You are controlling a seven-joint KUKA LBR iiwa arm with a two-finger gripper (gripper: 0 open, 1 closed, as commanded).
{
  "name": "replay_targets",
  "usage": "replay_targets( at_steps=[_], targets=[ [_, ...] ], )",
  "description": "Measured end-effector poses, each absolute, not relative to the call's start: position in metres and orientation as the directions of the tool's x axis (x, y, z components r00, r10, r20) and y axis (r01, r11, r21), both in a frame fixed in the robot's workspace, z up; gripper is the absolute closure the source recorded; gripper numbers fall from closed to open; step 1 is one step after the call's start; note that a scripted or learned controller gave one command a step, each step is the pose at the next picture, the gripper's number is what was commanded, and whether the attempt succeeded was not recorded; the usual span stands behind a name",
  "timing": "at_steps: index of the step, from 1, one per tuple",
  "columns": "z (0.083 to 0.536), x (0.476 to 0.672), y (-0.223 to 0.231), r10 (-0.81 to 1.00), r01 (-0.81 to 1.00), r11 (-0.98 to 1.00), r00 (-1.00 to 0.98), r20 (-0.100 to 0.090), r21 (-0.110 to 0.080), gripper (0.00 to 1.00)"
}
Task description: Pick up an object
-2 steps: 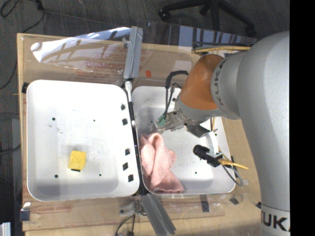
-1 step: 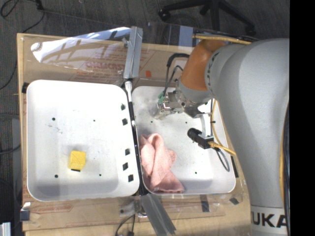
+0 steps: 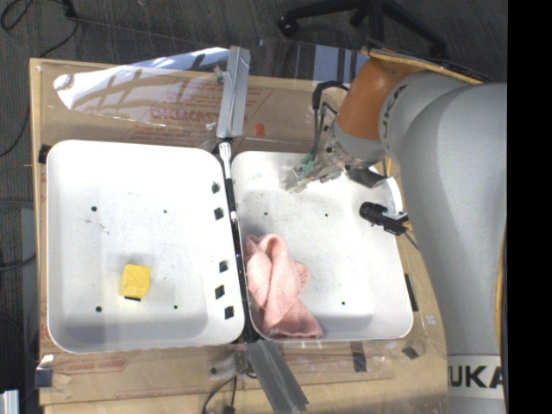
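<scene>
Pink cloth (image 3: 276, 287) lies bunched well below the gripper (image 3: 304, 175), in the same right bin (image 3: 379, 304). Whether the gripper stands wide or narrow, I cannot tell. Nothing is grasped yet; next it must travel over the cloth and descend.

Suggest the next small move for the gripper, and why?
Probably shift the gripper toward the pink cloth lying against the near-left side of the right bin. The gripper sits at that bin's far edge over bare floor; the cloth is the nearest object, and the yellow block lies in the left bin.
</scene>
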State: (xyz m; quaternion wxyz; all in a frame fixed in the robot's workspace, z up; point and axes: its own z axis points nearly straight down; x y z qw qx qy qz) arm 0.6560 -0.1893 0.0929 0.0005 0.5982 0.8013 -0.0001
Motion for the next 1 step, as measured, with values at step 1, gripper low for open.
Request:
replay_targets(
  at_steps=[1],
  targets=[
    [0.0900, 0.6533, -0.1831, 0.957, 0.957, 0.288, -0.288, 0.018, -0.015, 0.00]
  ],
)
